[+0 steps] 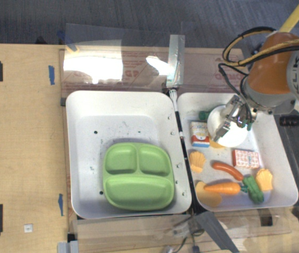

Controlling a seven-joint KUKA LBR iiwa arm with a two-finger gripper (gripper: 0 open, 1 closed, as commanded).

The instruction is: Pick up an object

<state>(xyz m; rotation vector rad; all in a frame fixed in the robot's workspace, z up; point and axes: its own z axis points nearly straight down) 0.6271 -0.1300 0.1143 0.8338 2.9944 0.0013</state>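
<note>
Hovering over the white plate [233, 133] in the right bin [286, 183], tool [224, 128] state impossible to tell, toy carrot [222, 187] lying nearer the camera.

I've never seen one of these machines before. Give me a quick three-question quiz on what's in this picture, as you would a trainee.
1. True or false: the green tray lies in the left bin.
2. Which lies nearest the front wall of the right bin? A) carrot B) white plate C) small carton
3. Fill in: the gripper hangs over the ____ plate.

Key: 1 true; 2 A; 3 white.
</note>
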